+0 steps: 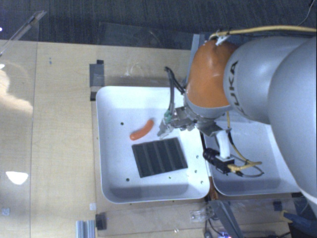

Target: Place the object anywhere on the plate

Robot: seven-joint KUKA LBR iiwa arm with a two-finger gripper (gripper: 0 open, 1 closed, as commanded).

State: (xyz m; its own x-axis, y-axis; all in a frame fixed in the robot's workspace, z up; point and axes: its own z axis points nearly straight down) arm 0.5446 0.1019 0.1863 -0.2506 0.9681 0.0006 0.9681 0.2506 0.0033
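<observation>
Camera view, looking down at a slant: grey arm [267, 78] enters from the right, bulky, orange band [210, 76] above the wrist, bent down over the gap between the bins. Two white bins: left bin [111, 148], right bin [257, 185] mostly under the arm. One dark ribbed plate [159, 156], lying flat and slightly rotated in the left bin's lower middle. One small orange sausage-like object [142, 129], on the bin floor just above the plate's upper left corner, not on it. Gripper [166, 125] low over the left bin, just right of the object, above the plate's top edge; nothing seen in it, opening cannot be made out.
</observation>
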